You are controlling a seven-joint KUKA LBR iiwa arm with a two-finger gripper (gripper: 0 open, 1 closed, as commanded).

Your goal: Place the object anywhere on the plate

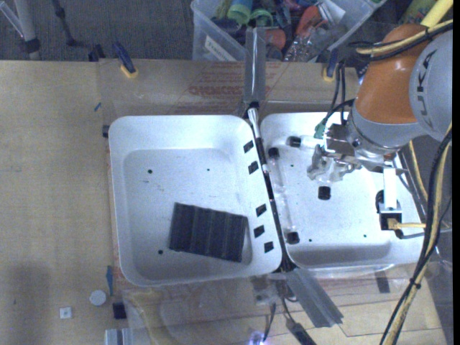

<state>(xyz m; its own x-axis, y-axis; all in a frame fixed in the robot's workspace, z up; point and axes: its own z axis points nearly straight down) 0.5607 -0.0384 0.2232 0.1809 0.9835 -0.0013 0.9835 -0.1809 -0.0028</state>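
the grey arm (402, 85), its casing showing the letters "uk" of the maker's name at the right edge, hangs over the right bin (338, 236). its gripper (327, 171) sits low above the bin floor; whether it is spread or closed i cannot tell. the dark ribbed plate (208, 232) lies flat in the left bin (144, 142). a clear tub of colourful items (287, 9) stands behind the bins.

Both bins, the left bin (136, 139) and the right bin (345, 239), are white, and the ribbed plate (208, 232) in the left one is black with parallel ridges. The arm (424, 63) is grey with an orange band (392, 77). The bench (50, 157) is pale tan wood, and the far clear tub (237, 27) holds multicoloured items.
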